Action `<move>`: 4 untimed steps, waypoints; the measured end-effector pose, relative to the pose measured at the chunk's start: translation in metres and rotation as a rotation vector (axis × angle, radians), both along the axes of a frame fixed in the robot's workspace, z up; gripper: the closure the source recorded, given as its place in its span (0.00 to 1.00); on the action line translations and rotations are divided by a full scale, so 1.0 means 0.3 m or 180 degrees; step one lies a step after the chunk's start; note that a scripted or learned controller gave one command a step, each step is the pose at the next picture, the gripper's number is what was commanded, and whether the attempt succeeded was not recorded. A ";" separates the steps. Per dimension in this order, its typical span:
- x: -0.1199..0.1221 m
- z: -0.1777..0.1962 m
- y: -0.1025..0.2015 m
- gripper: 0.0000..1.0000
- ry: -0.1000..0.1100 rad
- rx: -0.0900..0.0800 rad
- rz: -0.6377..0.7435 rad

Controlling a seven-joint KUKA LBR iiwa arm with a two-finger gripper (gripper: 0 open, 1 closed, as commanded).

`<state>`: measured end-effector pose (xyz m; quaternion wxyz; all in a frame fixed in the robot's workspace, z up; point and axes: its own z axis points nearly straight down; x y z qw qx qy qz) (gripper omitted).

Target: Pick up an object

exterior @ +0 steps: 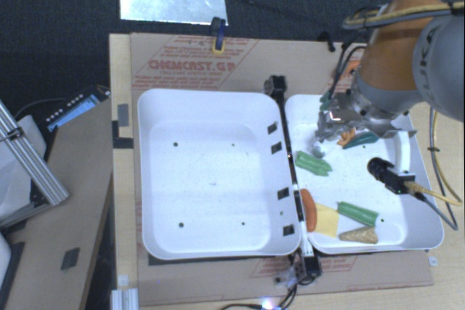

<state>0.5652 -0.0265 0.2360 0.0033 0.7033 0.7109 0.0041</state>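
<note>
The gripper (328, 131) hangs low over the far part of the right bin (350, 186), reaching in from the right; whether it is spread or pressed together I cannot tell at this slant, and nothing can be seen held in it. The likeliest target is the green pod-shaped toy (313, 164), which lies flat just below the gripper and near the wall shared with the left bin (211, 178); a teal piece (361, 141) lies close under the wrist. To do this well, I judge the gripper should centre over the pod's middle and close across its narrow width, not along its length; it should keep off the bin wall on the way down. The carrot-like orange piece (309, 208), yellow wedge (327, 220) and tan piece (360, 234) lie crowded at the near edge, a harder pick.
</note>
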 end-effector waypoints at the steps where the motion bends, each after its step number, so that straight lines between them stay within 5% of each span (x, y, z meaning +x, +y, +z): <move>1: 0.175 0.090 0.123 1.00 0.0006 0.0001 -0.0005; 2: 0.225 0.325 0.391 1.00 0.0000 0.0009 0.0007; 3: 0.351 0.383 0.392 1.00 0.0011 -0.0004 -0.0016; 4: 0.345 0.443 0.413 1.00 0.0021 -0.0004 -0.0018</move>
